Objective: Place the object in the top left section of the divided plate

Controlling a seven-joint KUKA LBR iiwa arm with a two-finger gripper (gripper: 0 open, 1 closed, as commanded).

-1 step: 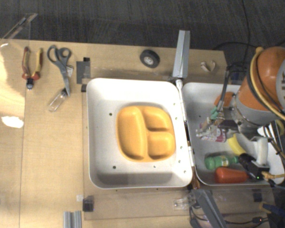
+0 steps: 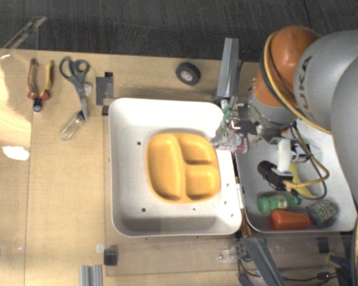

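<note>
Your pincer hangs over the left bin's right rim beside the yellow divided plate; you cannot tell its state

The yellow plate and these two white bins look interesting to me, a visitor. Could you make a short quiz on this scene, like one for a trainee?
1. True or false: the yellow divided plate lies in the left bin.
2. Which bin holds the green bottle? A) the left one B) the right bin C) neither
3. Fill in: on the bench beside the pliers lies a pair of ____.

Key: 1 true; 2 B; 3 scissors.
</note>
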